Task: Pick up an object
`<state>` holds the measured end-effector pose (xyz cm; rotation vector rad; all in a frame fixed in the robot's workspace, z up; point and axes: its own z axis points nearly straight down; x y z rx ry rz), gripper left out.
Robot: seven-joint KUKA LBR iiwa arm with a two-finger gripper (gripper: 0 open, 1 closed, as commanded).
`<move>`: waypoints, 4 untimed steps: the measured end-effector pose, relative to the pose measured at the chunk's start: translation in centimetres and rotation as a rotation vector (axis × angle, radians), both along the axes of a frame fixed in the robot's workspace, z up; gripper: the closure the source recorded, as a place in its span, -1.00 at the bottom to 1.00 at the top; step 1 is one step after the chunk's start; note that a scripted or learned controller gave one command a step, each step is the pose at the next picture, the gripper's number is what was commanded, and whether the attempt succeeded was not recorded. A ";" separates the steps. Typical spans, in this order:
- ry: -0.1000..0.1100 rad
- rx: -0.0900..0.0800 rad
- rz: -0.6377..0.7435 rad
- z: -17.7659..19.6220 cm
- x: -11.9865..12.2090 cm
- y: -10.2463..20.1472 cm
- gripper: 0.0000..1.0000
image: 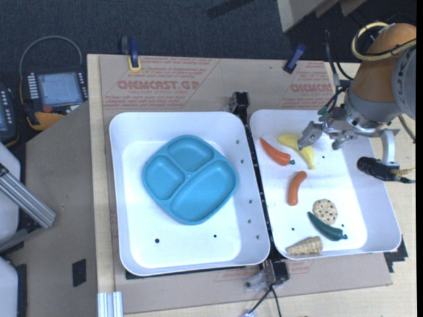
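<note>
Pincer (324,136) spread open above banana (299,148), chili (275,152) and sausage (296,187) nearby

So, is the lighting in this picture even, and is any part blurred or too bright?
In the camera view the light is soft and even; the left bin looks bright white but its blue plate stays clear. The arm's orange band looks a little soft. The small items in the right bin cast only faint shadows.

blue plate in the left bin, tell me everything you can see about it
The blue plate looks like smooth plastic, rounded, with three compartments: two small ones toward the far side, one large near the front. It lies flat, turned at an angle, near the middle of the left bin. Nothing lies in it, and it touches just the bin floor.
</note>
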<state>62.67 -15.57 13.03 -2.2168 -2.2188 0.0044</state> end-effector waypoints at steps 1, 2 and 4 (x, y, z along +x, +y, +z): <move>0.001 0.000 0.000 -4.9 -0.1 0.1 -1.00; -0.006 -0.002 0.000 -3.5 0.1 0.1 1.00; -0.013 -0.004 0.000 6.2 0.0 -0.2 1.00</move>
